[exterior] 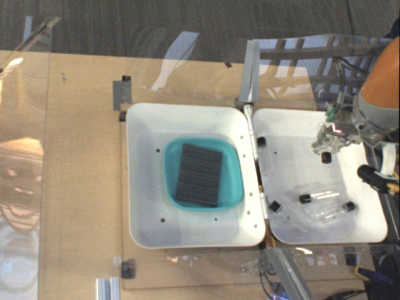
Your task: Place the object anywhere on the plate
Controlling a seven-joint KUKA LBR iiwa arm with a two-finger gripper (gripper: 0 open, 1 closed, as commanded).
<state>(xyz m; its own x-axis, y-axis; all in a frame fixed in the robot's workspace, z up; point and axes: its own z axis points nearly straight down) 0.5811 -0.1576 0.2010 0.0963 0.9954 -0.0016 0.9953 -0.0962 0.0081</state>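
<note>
Teal plate is sitting in the left bin, well apart from my gripper, and a dark ribbed rectangular block is already lying on it, its long axis running nearly top to bottom in the camera view with a slight tilt. From my gripper, which I am holding over the upper part of the right bin, the plate lies well off to the camera's left, across the divider between the two bins. Below my gripper, nearer the camera, two clear tubes with black caps are lying on the right bin's floor, with small black pieces scattered around. I am judging that the block is the task's object and that it is resting fully inside the plate's rim, so the placing looks done. I cannot tell how far my fingers are parted; nothing is showing between them.
</note>
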